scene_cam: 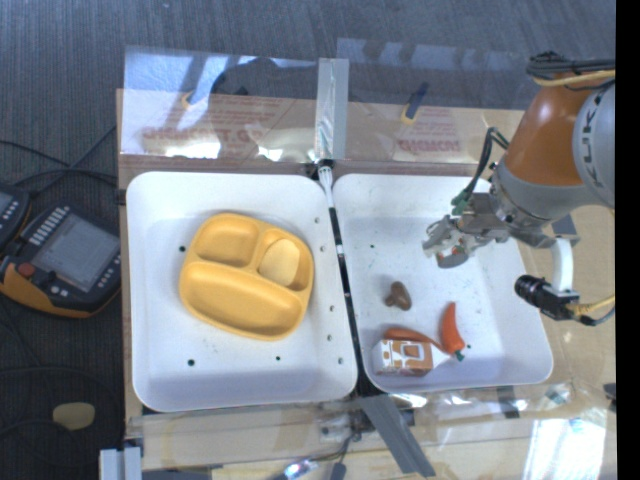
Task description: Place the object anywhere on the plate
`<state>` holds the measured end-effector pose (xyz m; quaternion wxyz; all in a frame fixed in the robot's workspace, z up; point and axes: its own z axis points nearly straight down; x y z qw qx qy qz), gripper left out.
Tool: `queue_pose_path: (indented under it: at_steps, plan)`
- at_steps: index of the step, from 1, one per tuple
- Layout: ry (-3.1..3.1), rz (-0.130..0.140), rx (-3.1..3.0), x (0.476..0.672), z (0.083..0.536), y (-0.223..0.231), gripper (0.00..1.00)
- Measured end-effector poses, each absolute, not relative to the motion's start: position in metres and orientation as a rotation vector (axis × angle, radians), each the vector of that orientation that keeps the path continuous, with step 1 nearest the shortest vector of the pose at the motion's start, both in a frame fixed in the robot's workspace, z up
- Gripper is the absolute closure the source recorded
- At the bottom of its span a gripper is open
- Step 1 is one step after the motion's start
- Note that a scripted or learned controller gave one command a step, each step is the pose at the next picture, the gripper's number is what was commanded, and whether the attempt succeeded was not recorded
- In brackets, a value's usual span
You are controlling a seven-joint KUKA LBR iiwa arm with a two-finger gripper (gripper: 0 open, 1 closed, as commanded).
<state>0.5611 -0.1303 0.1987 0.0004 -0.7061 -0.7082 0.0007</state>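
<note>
We hover our gripper [452,248], grip unclear, right of centre because the carrot [452,329] lies below, far from the plate [245,273].

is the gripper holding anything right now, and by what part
It cannot be told. The gripper hovers over the right bin and something pale shows at its tips, but too blurred to identify. The carrot, brown lump and carton lie untouched.

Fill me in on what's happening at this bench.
The grey and orange arm reaches in from the right, its hand over the right bin. Below it lie a brown lump, an orange carrot-like piece and a small carton. The yellow plate waits in the left bin, nothing on it.
</note>
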Motion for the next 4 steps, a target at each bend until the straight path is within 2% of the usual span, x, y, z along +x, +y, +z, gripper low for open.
queue_pose_path:
  at_steps: [1,2,3,4]
  plan:
    - [-2.224,0.003,-2.216,0.576,0.202,-0.067,1.00]
    - [-2.224,0.006,-2.217,0.623,0.182,0.019,1.00]
    - [-2.222,0.007,-2.217,0.560,0.182,0.074,1.00]
    - [-2.222,0.007,-2.217,0.560,0.182,0.074,0.00]
